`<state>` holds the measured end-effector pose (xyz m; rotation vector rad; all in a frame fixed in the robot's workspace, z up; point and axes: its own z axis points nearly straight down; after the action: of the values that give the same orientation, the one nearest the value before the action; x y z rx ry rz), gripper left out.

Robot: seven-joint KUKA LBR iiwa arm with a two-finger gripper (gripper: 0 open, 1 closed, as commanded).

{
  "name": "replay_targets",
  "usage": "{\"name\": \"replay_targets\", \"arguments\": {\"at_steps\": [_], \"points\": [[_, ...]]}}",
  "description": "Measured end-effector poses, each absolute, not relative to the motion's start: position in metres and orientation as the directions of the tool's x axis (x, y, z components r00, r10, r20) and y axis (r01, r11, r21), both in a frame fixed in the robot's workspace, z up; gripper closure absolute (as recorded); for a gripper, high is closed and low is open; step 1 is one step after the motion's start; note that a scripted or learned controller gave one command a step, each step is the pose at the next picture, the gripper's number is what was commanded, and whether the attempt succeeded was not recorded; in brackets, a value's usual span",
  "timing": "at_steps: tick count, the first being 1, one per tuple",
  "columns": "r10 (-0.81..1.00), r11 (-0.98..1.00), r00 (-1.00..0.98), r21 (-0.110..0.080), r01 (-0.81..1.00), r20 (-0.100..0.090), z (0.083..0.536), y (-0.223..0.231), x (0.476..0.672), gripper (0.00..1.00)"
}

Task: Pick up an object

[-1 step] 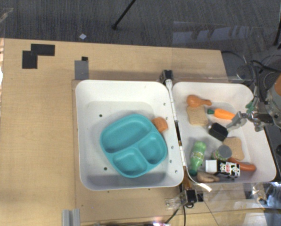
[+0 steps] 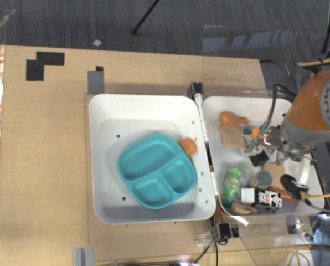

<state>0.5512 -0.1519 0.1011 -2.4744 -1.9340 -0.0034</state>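
On the tabletop the left bin holds a teal divided plate with a small orange piece touching its upper right rim, while the right bin holds the loose objects: an orange drumstick-shaped toy, a tan flat piece, a green bottle and a small black-and-white box. The arm's pincer hangs low over the right bin's middle, beside the tan piece; whether it is spread or pinching anything cannot be told

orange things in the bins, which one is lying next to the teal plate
The small orange piece in the left bin, against the teal divided plate's upper right edge. The other orange object lies in the right bin.
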Motion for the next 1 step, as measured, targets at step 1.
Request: {"name": "replay_targets", "arguments": {"at_steps": [1], "points": [[0.919, -0.395, 0.395, 0.005, 0.919, 0.001, 0.0868, -0.1625, 0.5963, 0.0]]}}
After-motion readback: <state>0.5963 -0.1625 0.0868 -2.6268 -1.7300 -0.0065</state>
